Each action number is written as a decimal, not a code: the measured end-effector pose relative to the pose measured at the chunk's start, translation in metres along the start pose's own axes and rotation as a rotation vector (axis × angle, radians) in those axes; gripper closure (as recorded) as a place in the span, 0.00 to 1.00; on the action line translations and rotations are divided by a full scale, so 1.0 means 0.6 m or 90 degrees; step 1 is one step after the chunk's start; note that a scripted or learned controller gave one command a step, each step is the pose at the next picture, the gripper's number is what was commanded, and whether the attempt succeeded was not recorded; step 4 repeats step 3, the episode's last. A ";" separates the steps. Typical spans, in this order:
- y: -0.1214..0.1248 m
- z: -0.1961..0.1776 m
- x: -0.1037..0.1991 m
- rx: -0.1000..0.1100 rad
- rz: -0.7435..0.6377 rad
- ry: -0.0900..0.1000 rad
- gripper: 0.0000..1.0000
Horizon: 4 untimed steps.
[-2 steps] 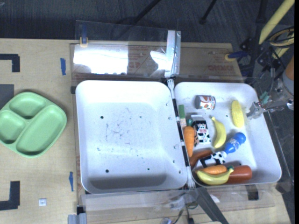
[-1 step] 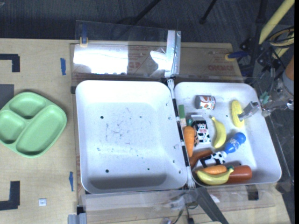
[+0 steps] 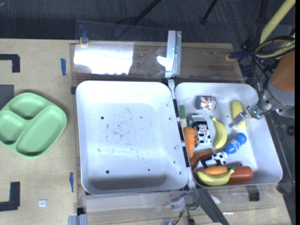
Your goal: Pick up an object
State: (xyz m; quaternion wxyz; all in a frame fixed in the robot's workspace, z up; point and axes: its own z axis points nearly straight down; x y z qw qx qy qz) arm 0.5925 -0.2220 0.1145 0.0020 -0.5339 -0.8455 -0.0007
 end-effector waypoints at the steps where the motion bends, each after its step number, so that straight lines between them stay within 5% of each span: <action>1: 0.076 0.047 -0.022 -0.007 0.022 0.001 0.00; 2: 0.076 0.033 -0.027 -0.007 0.022 -0.005 1.00; 3: 0.096 -0.114 0.065 -0.001 0.006 -0.003 1.00; 4: 0.096 -0.114 0.065 -0.001 0.006 -0.003 1.00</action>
